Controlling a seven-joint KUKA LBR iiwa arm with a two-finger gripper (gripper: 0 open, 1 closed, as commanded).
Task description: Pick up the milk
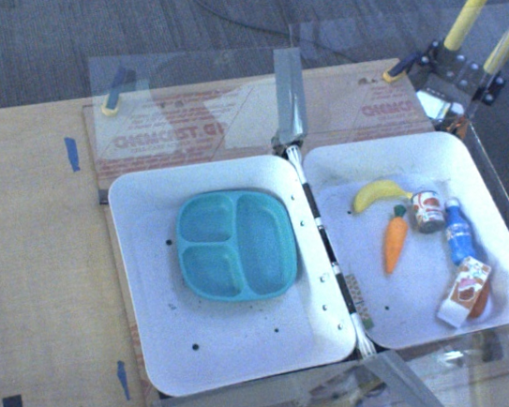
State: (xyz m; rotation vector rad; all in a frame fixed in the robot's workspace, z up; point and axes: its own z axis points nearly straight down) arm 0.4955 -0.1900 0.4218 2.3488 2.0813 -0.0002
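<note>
The milk [464, 292] is a small white carton with red and orange print. It lies on its side near the front right corner of the right bin [415, 325], tilted, with its top end pointing toward the bin's front. A blue bottle [459, 232] lies just behind it, almost touching its upper end.
A small can [427, 210], a carrot [394, 241] and a banana [379, 193] share the right bin. The left bin [160, 335] holds a teal divided plate [237, 245]. Yellow poles with a black clamp [458, 73] stand beyond the right bin's far corner.
</note>
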